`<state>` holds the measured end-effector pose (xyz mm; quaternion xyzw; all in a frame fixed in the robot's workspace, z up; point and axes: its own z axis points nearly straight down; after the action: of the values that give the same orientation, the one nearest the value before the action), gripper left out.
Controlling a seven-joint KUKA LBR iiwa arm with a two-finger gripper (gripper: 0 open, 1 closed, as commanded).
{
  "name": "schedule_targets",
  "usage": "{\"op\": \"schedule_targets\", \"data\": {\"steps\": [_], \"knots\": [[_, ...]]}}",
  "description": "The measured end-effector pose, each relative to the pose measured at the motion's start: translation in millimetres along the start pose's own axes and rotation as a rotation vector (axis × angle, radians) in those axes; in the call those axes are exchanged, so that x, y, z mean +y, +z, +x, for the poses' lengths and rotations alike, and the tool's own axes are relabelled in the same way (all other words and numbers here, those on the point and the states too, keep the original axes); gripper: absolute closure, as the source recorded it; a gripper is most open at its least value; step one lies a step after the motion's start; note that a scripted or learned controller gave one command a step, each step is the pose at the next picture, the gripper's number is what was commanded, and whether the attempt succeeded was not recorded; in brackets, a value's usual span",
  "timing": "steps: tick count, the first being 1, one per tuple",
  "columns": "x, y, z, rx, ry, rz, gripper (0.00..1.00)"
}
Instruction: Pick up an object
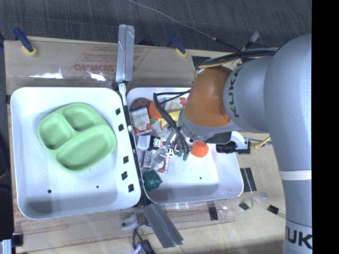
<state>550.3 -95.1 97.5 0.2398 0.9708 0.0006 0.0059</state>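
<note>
My gripper (pixel 170 144) reaches down into the right bin (pixel 212 187), over a heap of small objects. Beneath and beside it lie a packet with red and white print (pixel 157 159), a small box with a picture label (pixel 140 119), a dark green item (pixel 152 180) and an orange ball (pixel 199 150). An orange item (pixel 154 110) and a yellow one (pixel 172 105) show at the bin's back, partly hidden by the arm. The gripper tips sit among the packets at the bin's left half. Nothing shows clearly between them.
The left bin (pixel 32 194) holds a light green divided plate (pixel 77 135). A metal divider (pixel 126 52) runs between the bins at the back. The arm's orange band (pixel 209 105) and grey body (pixel 280 89) cover the right bin's back right part.
</note>
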Motion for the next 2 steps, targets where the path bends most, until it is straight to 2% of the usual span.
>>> {"op": "schedule_targets", "data": {"steps": [1, 2], "knots": [[-27.7, -6.5, 52.5, -0.035, 0.159, -0.013, 0.00], [-27.1, -0.6, -28.8, 0.002, -0.122, -0.002, 0.00]]}}
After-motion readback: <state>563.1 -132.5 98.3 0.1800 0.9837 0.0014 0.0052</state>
